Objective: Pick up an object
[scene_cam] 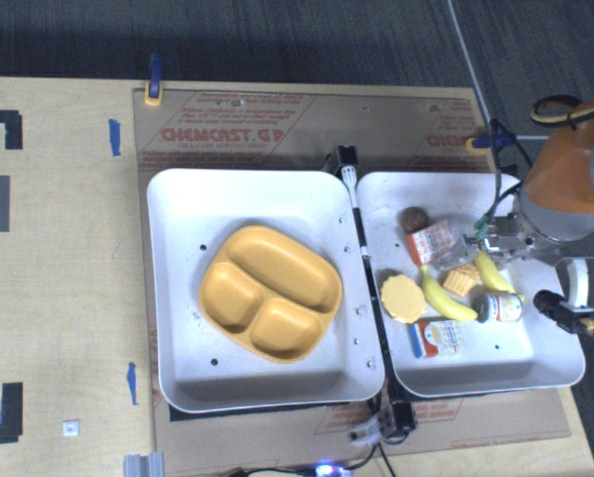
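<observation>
The right bin [550, 361] holds several small items. A long banana [446, 301] lies across its middle, next to a flat yellow disc [404, 297] and a ridged yellow piece [461, 281]. A shorter yellow banana [494, 272] lies just below my gripper [488, 241], which hangs low over the bin's upper right part. A red-and-white packet [436, 239] and a brown round item [413, 218] sit to the gripper's left. A small can [504, 308] lies on its side, and a red-and-blue packet [438, 338] rests near the front.
The left bin [178, 217] carries a yellow divided plate [269, 291]. A black divider [362, 256] runs between the bins. The grey arm with its orange band [565, 177] comes in over the right bin's right rim. Cables hang near the arm.
</observation>
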